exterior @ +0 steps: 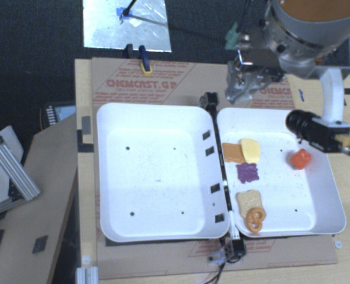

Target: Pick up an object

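Observation:
The right bin (317, 218) holds several small items. An orange slab (232, 152) lies beside a yellow piece (251, 150) near the divider. Below them sits a purple lump (247, 171). A tan cracker (249, 199) and a pretzel (255, 219) lie near the front. A red-orange piece (300, 158) rests toward the right side. My gripper (243, 91) hangs high above the back edge of the right bin, well clear of all the items, and nothing shows between its fingers.
The left bin (157, 170) sits next to the right one, joined by black clips (216, 188) along the divider. A black cylinder on a white bracket (310, 128) juts over the right bin's back right. A foil sheet (126, 15) lies behind the bench.

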